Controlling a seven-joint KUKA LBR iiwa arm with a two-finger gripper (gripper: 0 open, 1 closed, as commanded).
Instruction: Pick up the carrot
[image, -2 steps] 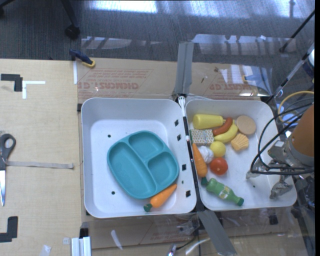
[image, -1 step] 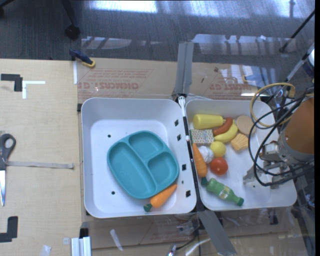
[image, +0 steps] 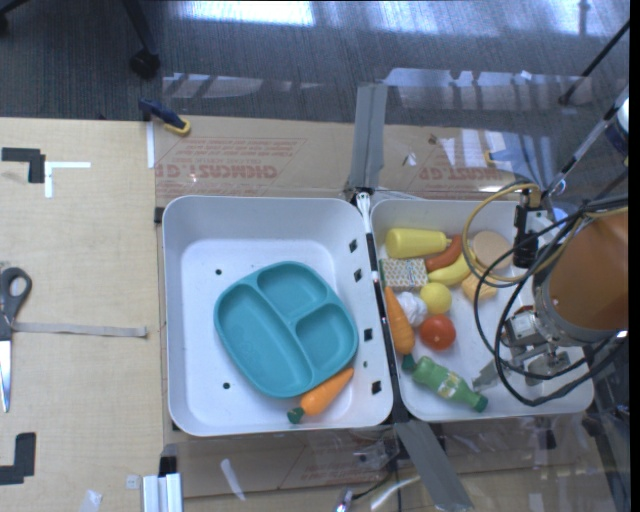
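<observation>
Two white bins side by side on table (image: 80, 400).

Left bin (image: 185, 300): teal divided plate (image: 286, 327) lying near centre, tilted. Carrot (image: 323, 394) lying flat at near right corner of this bin, just beside near edge of plate, green stem end pointing left and near, orange tip pointing right and far. Untouched.

Right bin (image: 440, 405): second carrot (image: 400, 322) against left wall, running far to near. Yellow corn cob (image: 416, 241) at far left; sponge-like block (image: 403, 273) just near it. Banana (image: 450, 272), lemon (image: 435, 297), garlic bulb (image: 411, 306) and tomato (image: 437, 332) bunched in middle. Green bottle (image: 449, 384) lying flat at near side. Round tan item (image: 490, 247) at far right, partly hidden by cables.

Arm over right bin's right side, orange band at frame edge, cables looped around. Pincer (image: 528, 352) low over near right part of right bin, just right of bottle. Cannot tell whether released or clenched; nothing seen between its tips. Well apart from carrot in left bin.

Scissors (image: 8, 330) on table at far left edge.
</observation>
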